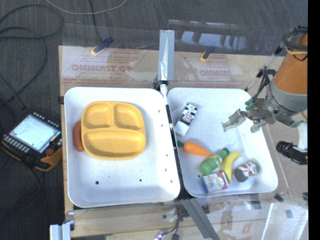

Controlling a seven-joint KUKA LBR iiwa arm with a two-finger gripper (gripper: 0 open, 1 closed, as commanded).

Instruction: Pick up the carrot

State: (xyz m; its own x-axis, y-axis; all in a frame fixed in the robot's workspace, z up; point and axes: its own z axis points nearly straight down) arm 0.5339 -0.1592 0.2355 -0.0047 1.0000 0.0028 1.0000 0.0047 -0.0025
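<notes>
The grey KUKA arm with its orange band [292, 76] reaches in from the right edge, its wrist angled down and to the left. Its two-finger metal gripper [246, 122] hangs with both fingers [232, 121] spread apart, nothing between them.

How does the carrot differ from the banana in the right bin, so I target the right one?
The carrot is orange with a green tip at its left end; the banana is yellow. The carrot is straight and tapered and lies nearly level across the view; the banana is curved and runs more up and down. The carrot lies apart on bare bin floor; the banana is crowded between the green bottle and the can. Both lie flat in the right bin.
</notes>
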